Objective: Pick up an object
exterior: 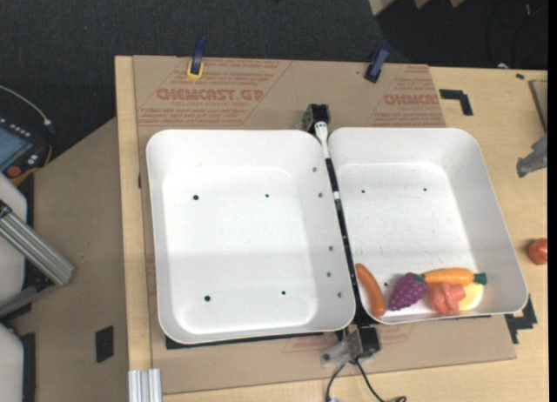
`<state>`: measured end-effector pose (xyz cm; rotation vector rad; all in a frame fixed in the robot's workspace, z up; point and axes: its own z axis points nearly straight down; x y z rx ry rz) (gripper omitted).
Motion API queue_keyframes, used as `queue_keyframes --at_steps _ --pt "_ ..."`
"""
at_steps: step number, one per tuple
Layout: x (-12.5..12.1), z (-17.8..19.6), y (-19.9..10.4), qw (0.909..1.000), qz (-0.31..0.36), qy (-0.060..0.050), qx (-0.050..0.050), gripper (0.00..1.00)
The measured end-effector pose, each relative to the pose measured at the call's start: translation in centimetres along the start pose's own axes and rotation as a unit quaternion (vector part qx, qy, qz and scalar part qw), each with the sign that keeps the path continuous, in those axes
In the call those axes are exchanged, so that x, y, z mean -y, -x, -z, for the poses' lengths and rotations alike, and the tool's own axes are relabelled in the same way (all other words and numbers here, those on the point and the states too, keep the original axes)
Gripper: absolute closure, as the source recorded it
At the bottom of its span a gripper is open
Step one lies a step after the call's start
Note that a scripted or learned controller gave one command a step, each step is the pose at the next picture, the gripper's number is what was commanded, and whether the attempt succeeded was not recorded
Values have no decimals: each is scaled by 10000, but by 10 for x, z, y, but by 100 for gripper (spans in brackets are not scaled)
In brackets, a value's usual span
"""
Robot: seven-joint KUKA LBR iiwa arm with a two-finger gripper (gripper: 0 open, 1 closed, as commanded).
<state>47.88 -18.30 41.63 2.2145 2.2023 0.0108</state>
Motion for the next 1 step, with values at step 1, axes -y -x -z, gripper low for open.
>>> queue_keyframes --at_steps 1 --pt "-3 119 39 10000 9 -3 8 0"
